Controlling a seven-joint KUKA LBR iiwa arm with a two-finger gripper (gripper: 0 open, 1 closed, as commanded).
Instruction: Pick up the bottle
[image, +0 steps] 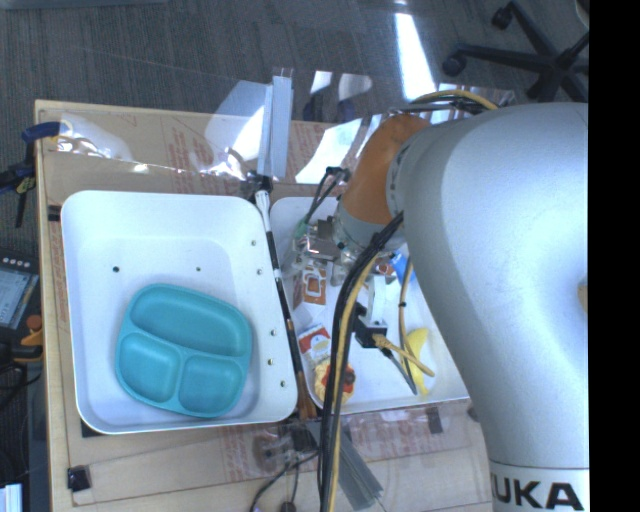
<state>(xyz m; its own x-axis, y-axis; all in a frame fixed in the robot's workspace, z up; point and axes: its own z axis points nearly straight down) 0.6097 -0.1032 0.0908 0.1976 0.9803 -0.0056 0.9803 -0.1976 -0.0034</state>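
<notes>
White plastic bins sit side by side on a pale board bench (150, 455). In the right bin (445, 390), the gripper (320, 243) hangs under the orange-banded wrist among cables; I cannot tell how far it is open or whether it has hold of anything. What looks like the bottle (316, 347), small and white with a red label, lies near the bin's left wall, below the gripper and apart from it. Its long axis seems to follow that wall; its pointing end is unclear. The left bin (90, 230) holds a teal divided plate (183, 348). Grey carpet and a chair base (520, 40) lie beyond
</notes>
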